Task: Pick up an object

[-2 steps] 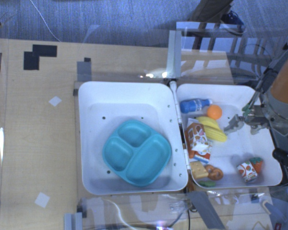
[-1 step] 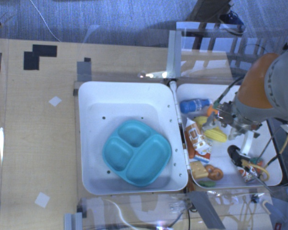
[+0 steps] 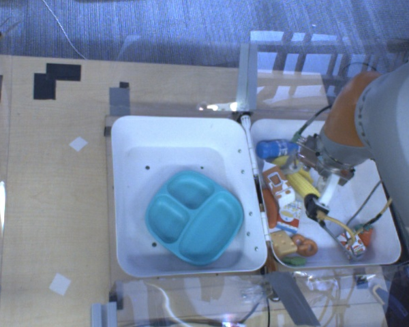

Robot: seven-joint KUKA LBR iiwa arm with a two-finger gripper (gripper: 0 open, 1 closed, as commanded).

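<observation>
In the right bin the claw, open or closed I cannot tell, sits just right of the bottle, the corn just nearer.

Bench bears left bin, right bin.

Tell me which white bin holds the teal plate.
The left bin: the teal plate lies in it; the right bin holds a blue bottle instead.
</observation>
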